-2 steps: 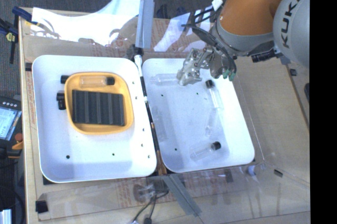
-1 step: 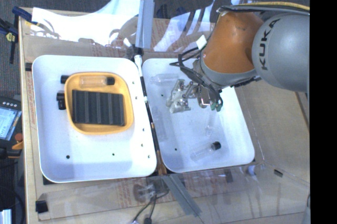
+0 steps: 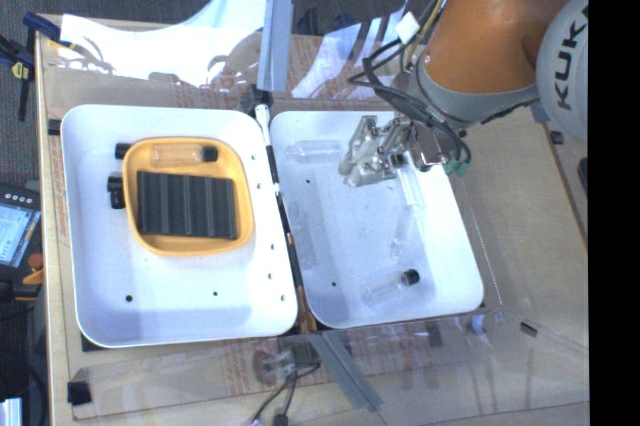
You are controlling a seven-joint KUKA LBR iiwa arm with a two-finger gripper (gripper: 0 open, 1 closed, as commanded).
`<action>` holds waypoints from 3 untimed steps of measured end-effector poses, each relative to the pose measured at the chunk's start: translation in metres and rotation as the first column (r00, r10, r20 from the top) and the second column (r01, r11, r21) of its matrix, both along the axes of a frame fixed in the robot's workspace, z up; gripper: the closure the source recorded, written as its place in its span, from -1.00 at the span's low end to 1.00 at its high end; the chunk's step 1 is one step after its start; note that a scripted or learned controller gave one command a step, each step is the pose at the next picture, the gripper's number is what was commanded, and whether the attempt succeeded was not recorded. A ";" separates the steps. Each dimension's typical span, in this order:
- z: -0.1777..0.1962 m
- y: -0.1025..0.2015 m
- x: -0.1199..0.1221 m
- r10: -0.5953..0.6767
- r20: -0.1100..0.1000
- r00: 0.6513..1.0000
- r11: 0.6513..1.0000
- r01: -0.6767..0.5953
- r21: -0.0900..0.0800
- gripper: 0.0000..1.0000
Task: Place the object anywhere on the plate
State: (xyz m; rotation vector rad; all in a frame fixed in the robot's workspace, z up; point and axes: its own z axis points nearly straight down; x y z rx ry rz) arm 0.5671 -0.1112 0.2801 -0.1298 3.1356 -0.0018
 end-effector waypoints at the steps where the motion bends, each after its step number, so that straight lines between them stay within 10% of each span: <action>1: -0.085 -0.001 -0.005 0.101 -0.005 0.995 0.995 -0.101 0.002 1.00; 2: 0.001 0.032 0.008 0.142 0.000 0.990 0.990 -0.142 -0.001 1.00; 3: -0.054 0.015 0.030 0.470 -0.004 0.883 0.883 -0.470 0.002 1.00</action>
